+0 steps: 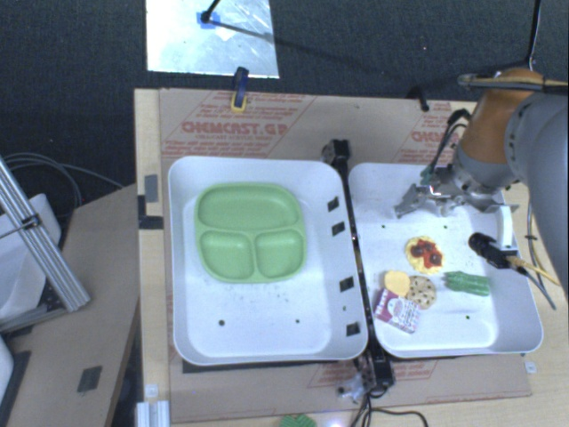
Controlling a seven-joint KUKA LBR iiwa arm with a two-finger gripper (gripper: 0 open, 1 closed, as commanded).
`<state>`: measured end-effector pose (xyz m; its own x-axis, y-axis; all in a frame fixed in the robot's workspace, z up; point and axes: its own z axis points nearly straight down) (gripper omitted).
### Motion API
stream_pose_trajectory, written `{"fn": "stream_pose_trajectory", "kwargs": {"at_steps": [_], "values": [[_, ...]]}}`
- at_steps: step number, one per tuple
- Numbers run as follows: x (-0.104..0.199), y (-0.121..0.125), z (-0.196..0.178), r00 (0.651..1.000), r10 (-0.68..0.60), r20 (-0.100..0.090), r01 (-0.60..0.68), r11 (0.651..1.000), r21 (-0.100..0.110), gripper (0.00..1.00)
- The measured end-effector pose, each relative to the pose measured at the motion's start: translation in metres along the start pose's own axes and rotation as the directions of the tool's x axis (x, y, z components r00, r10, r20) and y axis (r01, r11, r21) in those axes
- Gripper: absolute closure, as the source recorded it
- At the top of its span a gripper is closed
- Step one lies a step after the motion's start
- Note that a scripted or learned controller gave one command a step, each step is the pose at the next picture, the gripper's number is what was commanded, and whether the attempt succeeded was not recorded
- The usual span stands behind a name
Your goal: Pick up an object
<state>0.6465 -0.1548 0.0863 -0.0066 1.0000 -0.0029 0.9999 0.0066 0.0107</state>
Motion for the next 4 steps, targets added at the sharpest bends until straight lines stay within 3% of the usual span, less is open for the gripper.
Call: {"fn": "stream_pose_trajectory", "kwargs": {"at_steps": [1, 2, 4], "values": [[0.01, 0.025, -0.032, 1.0, 0.001, -0.002, -0.001, 1.0, 0.005, 0.0], [-0.029, -0.043, 0.004, 1.0, 0.011, -0.002, -0.011, 1.0, 0.016, 0.0], [-0.03, -0.121, 0.001, 1.0, 0.007, -0.004, -0.007, 1.0, 0.013, 0.0]]}}
